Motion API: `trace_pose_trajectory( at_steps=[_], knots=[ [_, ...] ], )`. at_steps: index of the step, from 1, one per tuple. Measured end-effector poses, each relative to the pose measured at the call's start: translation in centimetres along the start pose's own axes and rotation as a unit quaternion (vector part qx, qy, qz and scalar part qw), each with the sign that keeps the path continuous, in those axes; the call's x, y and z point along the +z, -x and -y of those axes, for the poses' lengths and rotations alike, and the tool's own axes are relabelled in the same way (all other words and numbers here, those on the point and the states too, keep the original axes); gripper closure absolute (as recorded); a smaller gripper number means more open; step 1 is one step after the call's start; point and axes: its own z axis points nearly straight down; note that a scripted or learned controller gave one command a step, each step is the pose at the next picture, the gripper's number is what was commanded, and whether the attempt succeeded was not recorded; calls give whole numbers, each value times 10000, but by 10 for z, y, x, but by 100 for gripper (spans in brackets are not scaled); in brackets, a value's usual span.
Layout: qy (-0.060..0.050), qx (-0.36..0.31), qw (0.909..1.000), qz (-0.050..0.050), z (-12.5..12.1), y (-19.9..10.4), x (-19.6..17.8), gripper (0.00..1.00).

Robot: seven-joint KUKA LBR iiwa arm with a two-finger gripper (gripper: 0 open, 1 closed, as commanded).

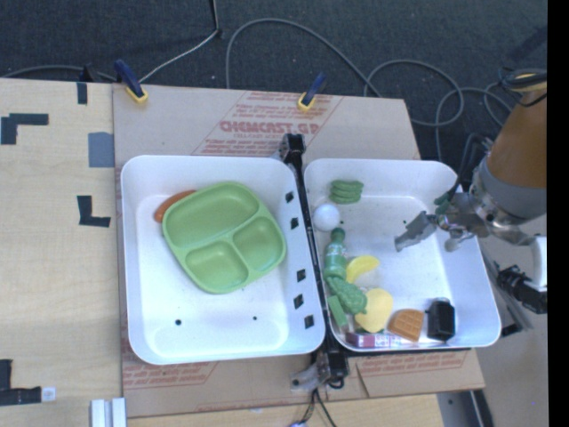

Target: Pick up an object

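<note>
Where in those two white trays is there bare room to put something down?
Left bin: a bare strip along the near edge, below the green divided plate. Right bin: open floor in the middle, between the white ball and the gripper. Its near-left corner is crowded around the yellow toy.

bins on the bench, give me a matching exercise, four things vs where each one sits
Things:
1 green divided plate
2 white ball
3 black object
4 gripper

Places:
a near right corner of the right bin
b left bin
c above the right bin's right part
d right bin, by the divider

Pairs: 1-b, 2-d, 3-a, 4-c
</note>
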Motion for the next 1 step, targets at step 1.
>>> trace_pose_trajectory(
  at_steps=[1],
  knots=[
    [-13, -2, 10000, -3, -22, -34, 101, 0]
  ],
)
